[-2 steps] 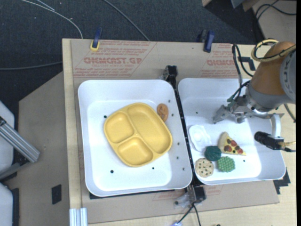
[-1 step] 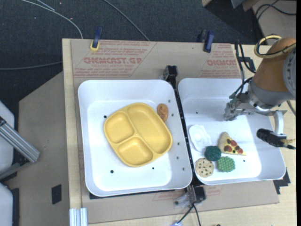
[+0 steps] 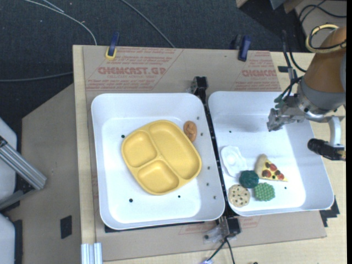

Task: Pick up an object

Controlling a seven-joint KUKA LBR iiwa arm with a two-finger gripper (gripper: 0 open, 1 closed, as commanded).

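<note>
My gripper [image 3: 273, 123] hangs over the back part of the right bin [image 3: 245, 106], at the end of the grey and orange arm coming in from the right. In the front half of that bin lie a white fried egg piece [image 3: 232, 159], a pizza slice [image 3: 270, 170], a dark green broccoli piece [image 3: 248, 179], a light green bumpy piece [image 3: 264, 192] and a cookie [image 3: 238, 196]. The gripper stands well behind all of them, with nothing visible under it but bare bin floor.
The left bin [image 3: 104, 114] holds a yellow divided plate [image 3: 160, 156] and a small brown piece [image 3: 190, 130] beside the plate's far right rim. A black clamp [image 3: 199, 84] sits between the bins at the back. Blue clips [image 3: 243, 47] hold the cardboard base.
</note>
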